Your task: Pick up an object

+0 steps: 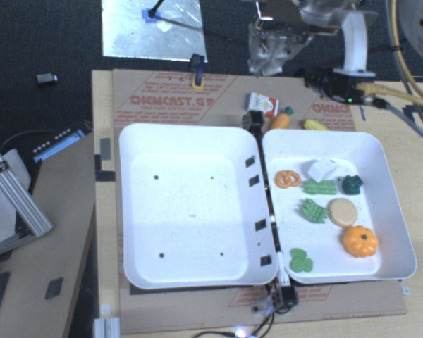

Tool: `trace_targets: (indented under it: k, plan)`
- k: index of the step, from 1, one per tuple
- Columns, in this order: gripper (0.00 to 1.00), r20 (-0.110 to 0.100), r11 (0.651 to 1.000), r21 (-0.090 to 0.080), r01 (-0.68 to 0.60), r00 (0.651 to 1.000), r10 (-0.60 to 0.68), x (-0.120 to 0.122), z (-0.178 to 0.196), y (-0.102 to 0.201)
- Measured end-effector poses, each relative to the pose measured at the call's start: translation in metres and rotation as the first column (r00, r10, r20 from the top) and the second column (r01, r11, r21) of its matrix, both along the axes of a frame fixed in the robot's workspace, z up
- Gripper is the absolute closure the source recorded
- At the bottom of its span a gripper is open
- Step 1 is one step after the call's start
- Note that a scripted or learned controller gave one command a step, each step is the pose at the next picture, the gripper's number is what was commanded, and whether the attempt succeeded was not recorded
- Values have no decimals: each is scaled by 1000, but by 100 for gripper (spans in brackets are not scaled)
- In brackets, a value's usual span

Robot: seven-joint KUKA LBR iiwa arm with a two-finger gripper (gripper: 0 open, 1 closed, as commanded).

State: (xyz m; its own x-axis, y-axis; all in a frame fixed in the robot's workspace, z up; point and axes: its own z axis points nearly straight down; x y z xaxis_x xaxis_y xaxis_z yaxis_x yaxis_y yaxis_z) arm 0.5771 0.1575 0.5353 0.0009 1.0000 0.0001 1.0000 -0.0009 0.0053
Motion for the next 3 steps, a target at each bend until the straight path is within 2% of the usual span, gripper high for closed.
trace_targets:
  k: [1, 2, 3]
  plan:
    - [100, -8, 1000, -1, -4, 1000, 4, -92, -59, 43]
    - [100, 4, 1000, 2, -1, 1000, 1, -7, 3, 22]
    - [100, -9, 1000, 0, -8, 1000, 8, -30, -95, 79]
